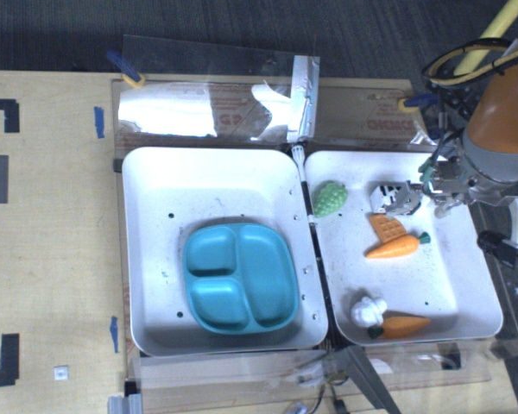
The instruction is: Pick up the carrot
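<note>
Two shallow white bins sit side by side on the table (52, 231). The left bin (155, 188) holds one blue divided plate (240, 276) with three compartments. The right bin (466, 304) holds four loose things: one green bumpy ball (330, 198) at its 10 o'clock corner, one orange waffle-patterned piece (387, 228) near the middle, one carrot (394, 247) with a small green tip lying just at 6 o'clock of that piece and touching it, and one second orange piece with a white end (388, 319) along the 6 o'clock wall. The arm (499, 128) reaches in from 3 o'clock, and its gripper (401, 198) hangs at 12 o'clock of the carrot, apart from it. How far the jaws stand open cannot be told, and nothing is seen between them.
</note>
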{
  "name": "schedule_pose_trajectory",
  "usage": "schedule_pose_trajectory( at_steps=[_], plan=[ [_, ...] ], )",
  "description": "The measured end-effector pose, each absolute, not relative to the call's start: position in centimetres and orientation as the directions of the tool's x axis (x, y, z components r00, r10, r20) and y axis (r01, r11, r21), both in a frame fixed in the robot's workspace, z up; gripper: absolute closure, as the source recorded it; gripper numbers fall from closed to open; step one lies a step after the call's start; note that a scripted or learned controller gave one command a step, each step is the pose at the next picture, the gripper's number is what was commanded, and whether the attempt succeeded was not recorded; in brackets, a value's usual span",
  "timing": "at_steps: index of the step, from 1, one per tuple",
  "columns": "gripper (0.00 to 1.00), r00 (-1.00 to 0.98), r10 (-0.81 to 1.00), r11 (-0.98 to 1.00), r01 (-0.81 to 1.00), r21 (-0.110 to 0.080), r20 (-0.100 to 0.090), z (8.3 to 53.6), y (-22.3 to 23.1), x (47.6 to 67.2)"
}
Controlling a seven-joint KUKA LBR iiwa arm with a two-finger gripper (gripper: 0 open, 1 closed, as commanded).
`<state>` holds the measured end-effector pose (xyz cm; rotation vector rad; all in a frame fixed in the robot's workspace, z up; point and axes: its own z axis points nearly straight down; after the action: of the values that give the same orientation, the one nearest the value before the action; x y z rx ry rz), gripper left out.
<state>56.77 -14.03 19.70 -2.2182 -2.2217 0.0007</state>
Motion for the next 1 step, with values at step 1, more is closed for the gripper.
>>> schedule_pose_trajectory(
  at_steps=[1],
  plan=[
    [0.0,-0.048,0.999,0.048,0.999,0.006,-0.001,8.73,-13.04,54.81]
  ],
)
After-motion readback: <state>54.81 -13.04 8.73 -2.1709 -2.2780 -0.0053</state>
